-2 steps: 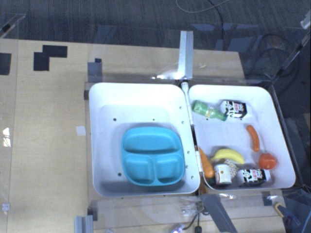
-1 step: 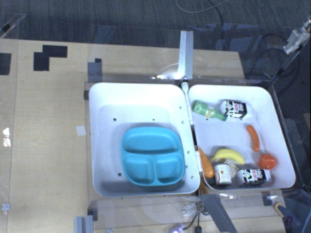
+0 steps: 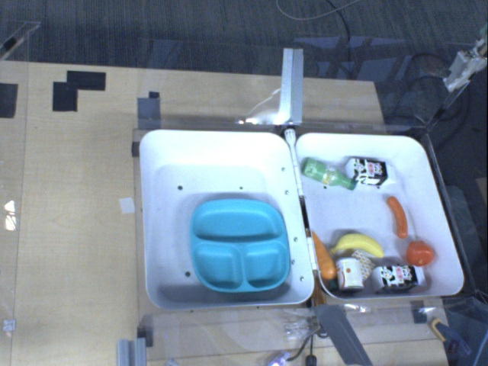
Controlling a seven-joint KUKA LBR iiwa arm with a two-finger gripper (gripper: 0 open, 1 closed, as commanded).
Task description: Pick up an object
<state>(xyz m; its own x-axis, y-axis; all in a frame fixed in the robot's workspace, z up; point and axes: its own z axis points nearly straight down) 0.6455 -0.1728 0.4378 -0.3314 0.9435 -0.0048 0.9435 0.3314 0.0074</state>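
Pale wood covers the counter (image 3: 76, 227), and two shallow white bins sit side by side on it under the slanted overhead camera. The left bin (image 3: 164, 174) carries a blue divided tray (image 3: 240, 244), lying flat toward its front. The right bin (image 3: 415, 162) holds the candidates for picking: a green bottle (image 3: 326, 173) lying on its side near the back, a small black-and-white carton (image 3: 367, 171) just beside it, an orange sausage-shaped piece (image 3: 396, 216) alone in the middle, a yellow banana (image 3: 358, 244), a carrot (image 3: 323, 256) against the dividing wall, a small cup (image 3: 350, 274), a second black-and-white carton (image 3: 397, 276) and a round orange-red fruit (image 3: 420, 253) crowded along the front edge. All look like light toy food, probably hollow plastic or card, stiff enough not to crush yet smooth and likely to slip. The sausage-shaped piece seems the easiest target, since it lies apart from its neighbours; a grip across its narrow middle should hold best. The banana and carrot would roll or pivot if taken near an end, and the front cluster leaves little room for fingers. Whether the pincer is spread or pressed together cannot be told from this moment.
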